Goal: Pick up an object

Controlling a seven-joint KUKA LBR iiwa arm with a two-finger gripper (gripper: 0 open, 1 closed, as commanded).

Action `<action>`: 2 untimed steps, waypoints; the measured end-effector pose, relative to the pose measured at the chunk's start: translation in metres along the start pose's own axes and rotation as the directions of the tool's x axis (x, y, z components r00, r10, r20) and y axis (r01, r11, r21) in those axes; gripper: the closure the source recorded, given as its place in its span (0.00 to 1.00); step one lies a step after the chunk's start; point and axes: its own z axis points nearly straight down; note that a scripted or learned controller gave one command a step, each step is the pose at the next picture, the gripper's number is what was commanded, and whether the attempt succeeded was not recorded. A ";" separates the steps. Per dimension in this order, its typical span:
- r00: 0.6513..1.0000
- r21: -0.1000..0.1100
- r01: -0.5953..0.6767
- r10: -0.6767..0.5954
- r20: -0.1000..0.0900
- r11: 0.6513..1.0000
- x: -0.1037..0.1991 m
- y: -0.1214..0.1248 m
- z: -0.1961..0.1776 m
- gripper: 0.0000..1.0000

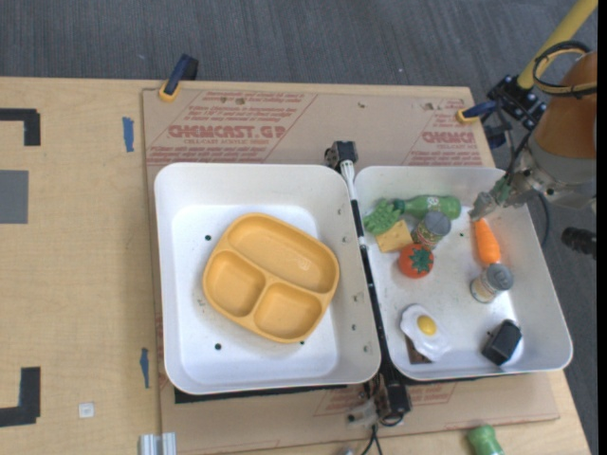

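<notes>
Right now my pincer hangs at the upper right of the right bin, just above the top end of the orange carrot, and I cannot tell from this slant how it is set. Nothing sits in its grasp that I can see. That bin carries plenty to choose from: the carrot nearest me, a small grey-topped can just below it, a black block near the lower right corner, a fried egg, a red tomato, a yellow wedge and a green bottle along the top. The left bin holds the yellow divided tray. My worry is the carrot's taper: coming down over its narrow tip, I could pinch it sideways and squirt it toward the can, or close on air. The bin wall is close too, so I might clip it
</notes>
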 end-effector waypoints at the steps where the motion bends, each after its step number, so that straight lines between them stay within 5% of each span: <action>1: 0.978 0.031 -0.205 0.206 -0.023 0.978 0.036 -0.018 -0.035 1.00; 2: 0.978 0.032 -0.205 0.205 -0.023 0.978 0.036 -0.018 -0.035 0.00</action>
